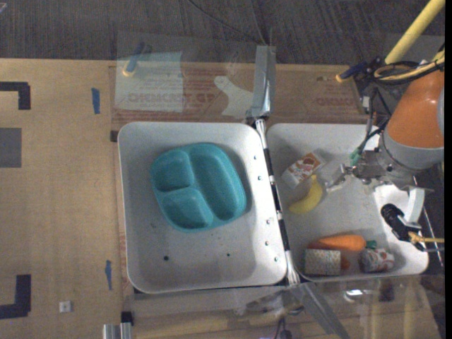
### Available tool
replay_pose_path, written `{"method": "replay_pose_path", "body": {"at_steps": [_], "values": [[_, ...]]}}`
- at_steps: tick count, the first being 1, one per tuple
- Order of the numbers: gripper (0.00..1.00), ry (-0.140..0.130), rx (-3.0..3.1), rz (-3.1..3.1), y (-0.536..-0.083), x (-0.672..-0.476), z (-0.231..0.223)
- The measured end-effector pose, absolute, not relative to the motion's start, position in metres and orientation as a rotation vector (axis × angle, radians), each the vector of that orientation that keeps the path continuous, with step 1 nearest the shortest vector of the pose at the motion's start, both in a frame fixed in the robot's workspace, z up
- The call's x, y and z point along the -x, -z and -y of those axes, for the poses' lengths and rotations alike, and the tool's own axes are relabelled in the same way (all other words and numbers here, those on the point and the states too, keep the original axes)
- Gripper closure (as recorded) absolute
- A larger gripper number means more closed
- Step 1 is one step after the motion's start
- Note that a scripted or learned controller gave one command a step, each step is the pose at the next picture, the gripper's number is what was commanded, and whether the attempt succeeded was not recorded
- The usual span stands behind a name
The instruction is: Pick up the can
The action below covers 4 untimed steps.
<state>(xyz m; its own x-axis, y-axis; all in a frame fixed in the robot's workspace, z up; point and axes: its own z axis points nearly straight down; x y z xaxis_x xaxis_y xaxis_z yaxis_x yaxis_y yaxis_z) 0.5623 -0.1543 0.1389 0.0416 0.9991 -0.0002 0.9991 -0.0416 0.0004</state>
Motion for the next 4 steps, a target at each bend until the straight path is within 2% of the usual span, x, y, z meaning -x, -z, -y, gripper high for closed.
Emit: {"method": "replay_pose_path", "body": {"at_steps": [1,2,3,4], "values": [[0.00,0.000,-2.313,-2.128,-0.114,-0.541,0.214],[0.00,-0.012,-2.339,-2.097,-0.087,-0.614,0.207],[0.00,-0.006,-2.367,-2.092,-0.087,-0.669,0.208],[0.00,-0.013,-2.505,-1.916,-0.088,-0.670,0.206]]}}
